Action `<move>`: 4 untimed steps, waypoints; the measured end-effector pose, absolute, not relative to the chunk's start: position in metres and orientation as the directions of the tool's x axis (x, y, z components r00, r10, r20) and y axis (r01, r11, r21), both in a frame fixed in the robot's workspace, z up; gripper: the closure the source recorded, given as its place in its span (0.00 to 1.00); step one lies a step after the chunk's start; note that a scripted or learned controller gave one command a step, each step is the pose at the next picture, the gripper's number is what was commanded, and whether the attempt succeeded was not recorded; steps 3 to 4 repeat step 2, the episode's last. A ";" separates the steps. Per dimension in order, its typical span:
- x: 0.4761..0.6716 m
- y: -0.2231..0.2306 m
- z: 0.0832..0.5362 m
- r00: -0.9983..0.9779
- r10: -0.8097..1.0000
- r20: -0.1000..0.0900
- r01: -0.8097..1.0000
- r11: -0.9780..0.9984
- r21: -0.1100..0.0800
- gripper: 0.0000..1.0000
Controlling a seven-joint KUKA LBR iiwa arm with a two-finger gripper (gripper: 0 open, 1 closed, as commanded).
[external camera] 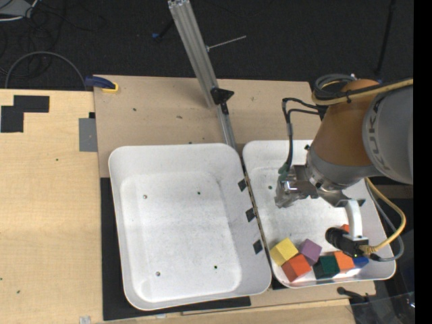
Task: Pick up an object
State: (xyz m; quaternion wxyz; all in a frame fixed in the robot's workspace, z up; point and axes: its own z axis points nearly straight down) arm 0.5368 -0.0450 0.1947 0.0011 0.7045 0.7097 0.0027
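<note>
**Arm over right bin, blocks clustered at the bin's near corner**

The grey arm (378,137) comes in from the right, orange band (341,137) above the wrist, and bends down over the right bin (263,157). The gripper (287,193) sits low over the bin's middle floor, toward the left half. Whether it is spread or pressed together cannot be told; it is small and dark against the wrist. Nothing visible is pinched in it. Black cables loop around the wrist on the far side.

Objects to pick lie in the right bin's near area, well apart from the gripper: yellow block (285,250), red block (295,267) just in front of it, purple block (310,250) beside the yellow one, green block (327,266), orange block (345,260) to its right. Something blue (360,262) peeks at the near right rim, partly hidden. A white bar-shaped part (354,220) and a black part (339,238) hang off the arm over the blocks, covering some of that corner.

The left bin (135,160) sits just beside the right bin, with black clips (250,214) along the shared edge. A slanted aluminium rail (199,52) rises behind the bins. A yellow-and-blue clamp (102,83) sits at the far left corner of the wooden bench (47,201).
</note>
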 end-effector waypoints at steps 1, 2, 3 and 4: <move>0.551 -0.003 0.190 -0.003 1.000 0.000 1.000 0.003 -0.002 1.00; 0.561 0.039 0.190 -0.003 1.000 0.000 1.000 0.003 -0.002 1.00; 0.561 0.039 0.190 -0.003 1.000 0.000 1.000 0.003 -0.002 1.00; 0.561 0.039 0.190 -0.003 1.000 0.000 1.000 0.003 -0.002 1.00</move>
